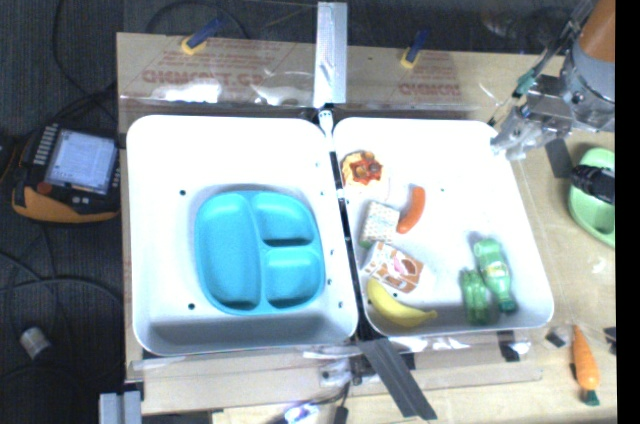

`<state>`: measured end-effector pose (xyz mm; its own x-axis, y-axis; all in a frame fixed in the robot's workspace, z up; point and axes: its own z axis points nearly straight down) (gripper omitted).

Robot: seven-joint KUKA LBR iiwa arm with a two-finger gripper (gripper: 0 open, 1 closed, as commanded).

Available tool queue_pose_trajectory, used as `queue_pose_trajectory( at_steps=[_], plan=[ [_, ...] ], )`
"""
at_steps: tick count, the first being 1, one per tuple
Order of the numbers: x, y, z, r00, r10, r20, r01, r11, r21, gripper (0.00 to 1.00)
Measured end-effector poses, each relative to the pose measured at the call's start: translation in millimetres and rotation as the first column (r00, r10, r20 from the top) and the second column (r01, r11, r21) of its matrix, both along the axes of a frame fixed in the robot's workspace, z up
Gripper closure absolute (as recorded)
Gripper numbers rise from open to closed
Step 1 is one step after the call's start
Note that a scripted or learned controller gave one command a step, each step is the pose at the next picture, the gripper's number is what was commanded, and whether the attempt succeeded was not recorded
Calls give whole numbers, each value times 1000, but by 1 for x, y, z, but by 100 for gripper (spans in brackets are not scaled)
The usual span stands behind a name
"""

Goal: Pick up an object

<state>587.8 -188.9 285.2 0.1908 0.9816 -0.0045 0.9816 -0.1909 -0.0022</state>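
Objects for the pick all lie in the white bin on the view's right (532, 242), none of them lifted. We see a yellow banana (400, 307) along the near edge, towards the near left corner. A green bottle (487, 280) lies on its side near the near right corner, well apart from the banana. A small printed carton (393, 267) sits just above the banana, touching or nearly touching it; we cannot tell which. A pale checked packet (378, 222) is just beyond the carton, close to the left wall. An orange carrot-like piece (411, 209) lies tilted just beside the packet. A red and yellow round item (362, 168) is near the far left corner. The gripper (508, 134) hangs over the far right corner of this bin, at its rim, well apart from every object and with nothing seen in it. We cannot tell whether it is open or closed. The other white bin (150, 147) holds a blue divided tray (262, 250) in its middle. On the bench right of the bins we see a green item (597, 194) and, by the near edge, a small orange carrot toy (584, 364).
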Motion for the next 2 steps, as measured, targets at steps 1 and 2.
queue_pose_trajectory(
  at_steps=[1,2],
  plan=[
    [41,43,-42,998,-62,-1,62,998,1,100],
    [41,43,-42,998,-62,0,62,998,0,0]
  ],
)
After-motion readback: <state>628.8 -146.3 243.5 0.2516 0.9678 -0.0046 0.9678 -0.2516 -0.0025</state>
